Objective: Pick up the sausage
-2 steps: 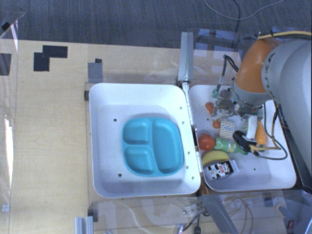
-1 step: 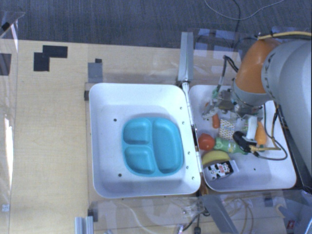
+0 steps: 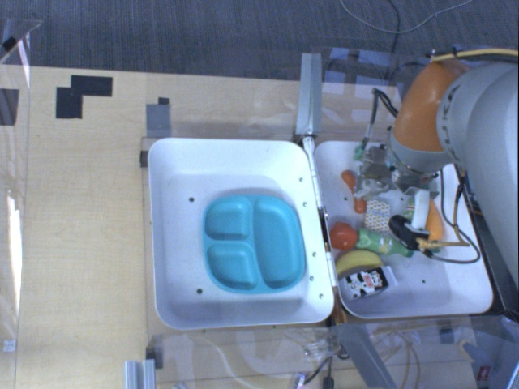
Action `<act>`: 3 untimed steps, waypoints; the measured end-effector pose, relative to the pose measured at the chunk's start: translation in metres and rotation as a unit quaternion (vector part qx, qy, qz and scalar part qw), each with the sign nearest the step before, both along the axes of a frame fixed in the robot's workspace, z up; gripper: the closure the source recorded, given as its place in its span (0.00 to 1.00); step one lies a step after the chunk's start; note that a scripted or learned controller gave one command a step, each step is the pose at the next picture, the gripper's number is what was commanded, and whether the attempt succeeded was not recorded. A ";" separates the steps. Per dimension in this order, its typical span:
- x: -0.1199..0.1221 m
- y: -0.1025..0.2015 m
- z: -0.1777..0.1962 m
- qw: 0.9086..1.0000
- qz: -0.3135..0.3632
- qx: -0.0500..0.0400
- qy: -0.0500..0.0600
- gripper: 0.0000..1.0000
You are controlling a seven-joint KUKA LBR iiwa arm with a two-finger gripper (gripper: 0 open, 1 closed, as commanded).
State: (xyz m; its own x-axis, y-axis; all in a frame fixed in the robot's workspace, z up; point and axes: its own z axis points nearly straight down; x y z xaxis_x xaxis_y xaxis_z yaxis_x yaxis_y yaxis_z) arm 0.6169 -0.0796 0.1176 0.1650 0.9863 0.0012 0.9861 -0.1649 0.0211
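Playing-card box [image 3: 364, 282] and banana [image 3: 358, 260] crowd right bin's [image 3: 454, 298] front edge | gripper [image 3: 375, 186] hangs over clutter, grip impossible to read | sausage [image 3: 348, 179], half hidden, beside gripper near divider | left bin [image 3: 178, 217] holds blue tray [image 3: 252, 242], margins open

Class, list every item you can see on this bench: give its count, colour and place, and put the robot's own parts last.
White shallow plastic bins: 2, side by side; left bin, right bin.
Blue three-compartment plastic plate: 1, middle of left bin.
Red round tomato: 1, right bin, by its left wall.
Yellow banana: 1, just below the tomato.
Black-and-white patterned card box: 1, below the banana.
Small orange-red sausage-like piece: 1, upper left of right bin; identity uncertain.
Grey arm with orange band: 1, over right bin.
Gripper: 1, low among the items.
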 end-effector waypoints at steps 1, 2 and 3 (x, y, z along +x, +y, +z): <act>0.000 0.000 0.000 1.000 0.000 0.000 0.000 0.00; 0.008 -0.025 -0.026 1.000 -0.010 0.001 0.002 0.00; 0.013 -0.025 -0.010 1.000 -0.008 -0.001 -0.006 1.00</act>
State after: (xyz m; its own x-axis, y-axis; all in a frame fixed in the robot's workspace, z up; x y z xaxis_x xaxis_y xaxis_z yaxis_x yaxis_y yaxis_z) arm 0.6303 -0.1046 0.1072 0.1800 0.9837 0.0017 0.9831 -0.1800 0.0329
